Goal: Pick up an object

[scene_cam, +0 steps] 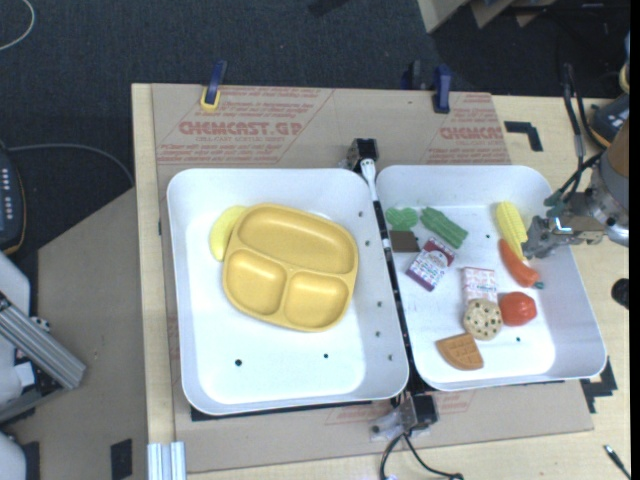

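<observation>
Approach step, nothing lifted. Gripper at right edge of frame, over right bin, beside corn and carrot; finger spread unreadable. Next: descend, close on 1 item.

Two clamps — yellow and blue — grip the cardboard sheet.

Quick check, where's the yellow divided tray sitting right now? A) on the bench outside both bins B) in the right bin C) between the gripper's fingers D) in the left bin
D: the yellow divided tray lies flat inside the left bin, while the small food items such as the cookie and the corn cob are in the right bin.
</observation>
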Robot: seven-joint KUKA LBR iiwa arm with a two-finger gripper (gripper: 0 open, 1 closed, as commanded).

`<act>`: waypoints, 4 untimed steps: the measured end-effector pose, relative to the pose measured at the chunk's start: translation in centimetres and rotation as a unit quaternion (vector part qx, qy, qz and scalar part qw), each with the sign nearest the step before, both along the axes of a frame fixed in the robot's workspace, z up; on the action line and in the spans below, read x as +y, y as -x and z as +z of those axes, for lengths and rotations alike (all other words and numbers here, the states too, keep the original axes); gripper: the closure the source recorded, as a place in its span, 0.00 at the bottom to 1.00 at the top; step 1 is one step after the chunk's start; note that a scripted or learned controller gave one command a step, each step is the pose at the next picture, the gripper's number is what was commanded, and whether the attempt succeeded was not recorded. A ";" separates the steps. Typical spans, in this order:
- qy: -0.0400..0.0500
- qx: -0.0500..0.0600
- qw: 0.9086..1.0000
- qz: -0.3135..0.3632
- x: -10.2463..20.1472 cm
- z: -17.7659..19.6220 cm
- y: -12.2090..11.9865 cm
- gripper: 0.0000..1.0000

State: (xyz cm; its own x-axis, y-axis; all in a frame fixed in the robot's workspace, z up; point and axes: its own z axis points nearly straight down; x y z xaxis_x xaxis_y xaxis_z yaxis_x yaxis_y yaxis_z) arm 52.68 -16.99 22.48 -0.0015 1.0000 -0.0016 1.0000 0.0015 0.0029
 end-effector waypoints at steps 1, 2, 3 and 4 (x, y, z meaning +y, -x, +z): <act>-0.002 0.003 1.000 0.001 5.8 -0.5 0.9 1.00; -0.001 0.003 1.000 -0.001 10.7 -0.9 1.8 1.00; -0.002 0.003 1.000 0.000 16.5 -0.4 2.3 1.00; -0.001 0.001 1.000 0.001 21.8 -0.4 0.5 1.00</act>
State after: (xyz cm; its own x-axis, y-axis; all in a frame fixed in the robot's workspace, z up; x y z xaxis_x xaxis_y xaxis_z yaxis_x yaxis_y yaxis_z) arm 52.13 4.76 22.12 -0.0029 1.0000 0.0002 1.0000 0.0029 0.0019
